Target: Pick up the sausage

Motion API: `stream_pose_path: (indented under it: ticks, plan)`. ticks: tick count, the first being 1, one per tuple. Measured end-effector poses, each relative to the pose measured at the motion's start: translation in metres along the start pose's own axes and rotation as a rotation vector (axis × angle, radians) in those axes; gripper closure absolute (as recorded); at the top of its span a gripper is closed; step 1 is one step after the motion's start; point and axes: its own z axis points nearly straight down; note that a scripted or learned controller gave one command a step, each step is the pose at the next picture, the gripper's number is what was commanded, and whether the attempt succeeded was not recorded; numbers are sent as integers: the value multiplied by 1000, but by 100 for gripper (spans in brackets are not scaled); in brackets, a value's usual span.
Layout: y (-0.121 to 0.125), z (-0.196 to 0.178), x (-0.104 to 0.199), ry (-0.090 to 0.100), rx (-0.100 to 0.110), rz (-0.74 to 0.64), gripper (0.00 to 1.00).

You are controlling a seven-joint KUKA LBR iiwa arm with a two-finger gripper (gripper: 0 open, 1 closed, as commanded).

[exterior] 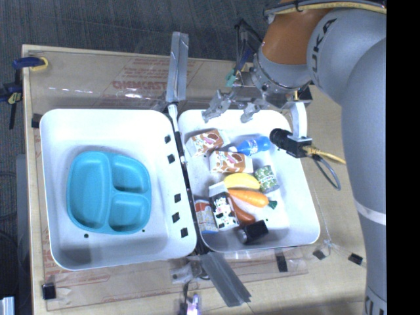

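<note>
Two spread fingers leave the tool (231, 113) empty, well apart from the sausage (244, 213).

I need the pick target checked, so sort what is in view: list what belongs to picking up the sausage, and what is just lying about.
For the job:
sausage, red-brown, tucked under the carrot
gripper, over the far edge of the same bin

Lying about:
carrot
blue bottle
green can
blue tray in the other bin
</note>
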Motion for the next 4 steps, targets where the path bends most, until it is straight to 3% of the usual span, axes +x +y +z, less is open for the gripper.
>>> stream_pose_path:
  ticks: [1,2,3,4]
  plan:
    - [-33,139,-41,0,-1,-24,0]
    - [-105,130,-12,0,-2,-70,0]
    - [-144,161,-34,1,-2,-69,0]
    - [-149,161,-84,-1,-7,-216,0]
